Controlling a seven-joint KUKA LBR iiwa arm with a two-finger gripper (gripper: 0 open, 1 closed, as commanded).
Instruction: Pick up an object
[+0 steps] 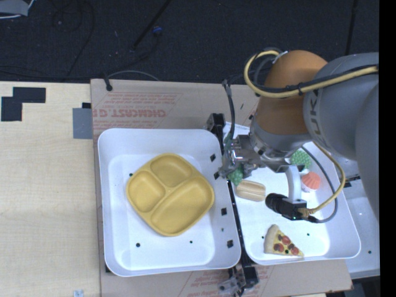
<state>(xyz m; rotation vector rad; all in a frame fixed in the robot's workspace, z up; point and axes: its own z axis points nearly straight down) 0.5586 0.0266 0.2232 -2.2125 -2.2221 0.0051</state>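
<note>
While the slice of toy pizza point(282, 242), a flat wedge with red dots, lies nearest me at the front of the right white bin point(322, 252), its tip points toward the far edge and its crust toward the near rim. Bare white floor lies to its right. Beyond it, a tan bun-like oblong point(250, 190) lies with its long axis running left to right, close against the divider between the bins. Just past that, the gripper point(237, 166) hangs over a small green object point(236, 177); whether it is clenched I cannot tell. A red-and-white piece point(310, 181) sits under the grey arm point(346, 104). Leftward, a yellow compartmented plastic plate point(170, 193) rests tilted in the left white bin point(117, 228), with open margin all round.
</note>
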